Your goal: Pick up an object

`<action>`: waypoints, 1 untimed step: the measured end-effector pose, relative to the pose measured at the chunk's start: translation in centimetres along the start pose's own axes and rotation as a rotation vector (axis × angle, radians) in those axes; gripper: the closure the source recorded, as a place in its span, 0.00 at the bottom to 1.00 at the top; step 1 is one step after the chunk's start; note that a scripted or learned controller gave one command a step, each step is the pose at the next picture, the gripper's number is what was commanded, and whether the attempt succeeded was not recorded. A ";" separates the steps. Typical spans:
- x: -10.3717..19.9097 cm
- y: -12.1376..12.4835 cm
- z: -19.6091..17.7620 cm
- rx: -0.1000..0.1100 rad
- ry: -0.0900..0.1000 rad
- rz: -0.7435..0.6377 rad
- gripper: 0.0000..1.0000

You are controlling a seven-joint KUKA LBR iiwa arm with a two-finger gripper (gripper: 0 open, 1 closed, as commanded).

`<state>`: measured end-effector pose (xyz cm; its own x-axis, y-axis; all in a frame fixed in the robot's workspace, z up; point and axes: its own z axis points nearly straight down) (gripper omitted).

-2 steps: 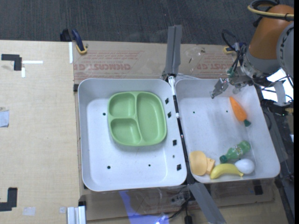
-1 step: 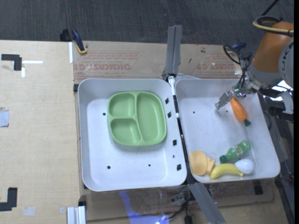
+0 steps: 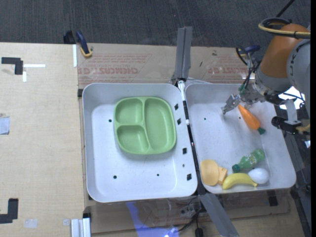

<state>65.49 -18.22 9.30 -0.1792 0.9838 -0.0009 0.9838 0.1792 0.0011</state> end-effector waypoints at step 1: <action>0.0 0.1 -1.0 -0.002 -0.002 -0.001 1.00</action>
